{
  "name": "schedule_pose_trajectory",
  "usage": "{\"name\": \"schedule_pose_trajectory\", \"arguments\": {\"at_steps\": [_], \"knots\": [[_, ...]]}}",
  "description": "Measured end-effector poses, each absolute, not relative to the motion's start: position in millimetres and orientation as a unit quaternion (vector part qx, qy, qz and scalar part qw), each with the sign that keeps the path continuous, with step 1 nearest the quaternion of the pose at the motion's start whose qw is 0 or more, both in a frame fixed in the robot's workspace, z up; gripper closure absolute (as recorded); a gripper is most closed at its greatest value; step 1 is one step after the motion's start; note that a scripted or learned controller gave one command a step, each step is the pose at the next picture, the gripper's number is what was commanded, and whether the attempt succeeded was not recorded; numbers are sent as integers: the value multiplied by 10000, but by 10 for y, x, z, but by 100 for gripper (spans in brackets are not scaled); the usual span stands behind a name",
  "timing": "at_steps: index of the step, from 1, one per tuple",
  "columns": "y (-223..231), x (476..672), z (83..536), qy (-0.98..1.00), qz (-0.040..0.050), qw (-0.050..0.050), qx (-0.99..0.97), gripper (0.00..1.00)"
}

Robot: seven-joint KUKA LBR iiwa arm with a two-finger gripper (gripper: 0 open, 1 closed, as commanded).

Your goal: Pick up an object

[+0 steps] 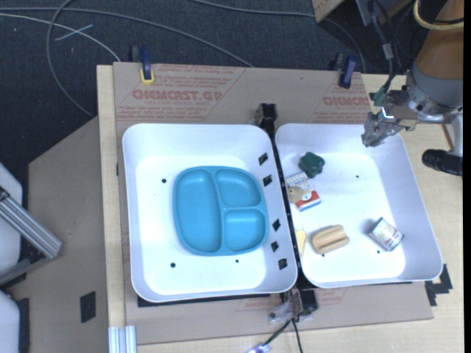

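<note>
Right bin point(412, 219) holds the pickable stuff: dark green lump point(311, 163) near the upper left of the bin floor, small red-and-white box point(303, 195) just below it by the left wall, tan bread-like block point(329, 239) lower down in the middle, small silver-and-white can point(385, 233) lying on its side toward the lower right. Thin yellow piece point(301, 241) sits just beside the tan block, against the left wall. All items rest on the bin floor, apart from each other except the box, which sits close under the green lump.

Gripper point(374, 135) is at the bin's upper right corner, over the rim, well apart from every item. Nothing visible between its fingers; can't tell from this angle whether they're spread or closed.

Left bin point(140, 197) has a blue divided plate point(219, 210), three compartments, roughly centred. Both bins sit on a cardboard sheet point(184, 90) held by blue clamps point(146, 66) at the far edge.
</note>
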State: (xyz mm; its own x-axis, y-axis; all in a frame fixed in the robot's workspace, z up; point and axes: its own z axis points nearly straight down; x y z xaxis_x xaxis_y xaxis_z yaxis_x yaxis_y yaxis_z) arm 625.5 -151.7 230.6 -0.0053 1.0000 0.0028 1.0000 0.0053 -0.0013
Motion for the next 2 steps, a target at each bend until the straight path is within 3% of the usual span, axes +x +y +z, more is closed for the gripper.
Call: {"name": "schedule_pose_trajectory", "arguments": {"at_steps": [2], "knots": [[-450, 6228, 2117, -7093, -1, 20, -7049, 100]]}}
